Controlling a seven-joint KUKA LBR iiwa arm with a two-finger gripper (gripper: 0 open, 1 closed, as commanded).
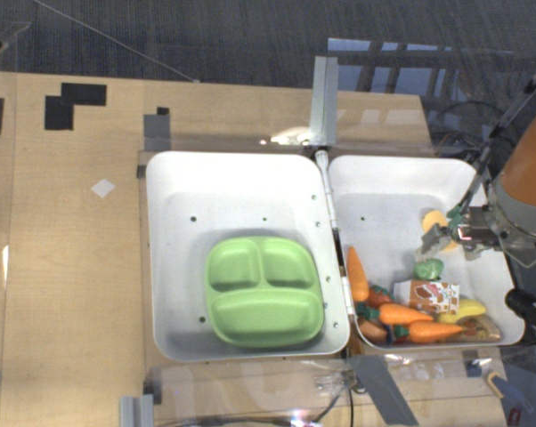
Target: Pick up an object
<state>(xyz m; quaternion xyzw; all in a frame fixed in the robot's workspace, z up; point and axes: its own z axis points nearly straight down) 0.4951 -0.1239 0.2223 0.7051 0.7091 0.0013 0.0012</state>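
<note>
The two-finger gripper (435, 236) is hanging low over the right-hand shallow white plastic bin (384, 181), its fingers spread apart with nothing showing between them. Just at six o'clock from the fingertips a small green round-topped toy (430, 268) is sitting, and that looks like the likeliest target. At twelve o'clock from the gripper a pale yellow rounded piece (434, 218) is peeking out. So the pick is not yet made, as I judge it: descent, closing and lifting are all left. Further toward six o'clock the pile is crowding the bin's near edge: orange plastic carrots (409, 315), a red-and-white printed carton (434, 296), a yellow banana-like piece (468, 309). Away at nine o'clock, the left-hand white bin (183, 185) is holding a light green three-compartment plastic tray (264, 290).
</note>
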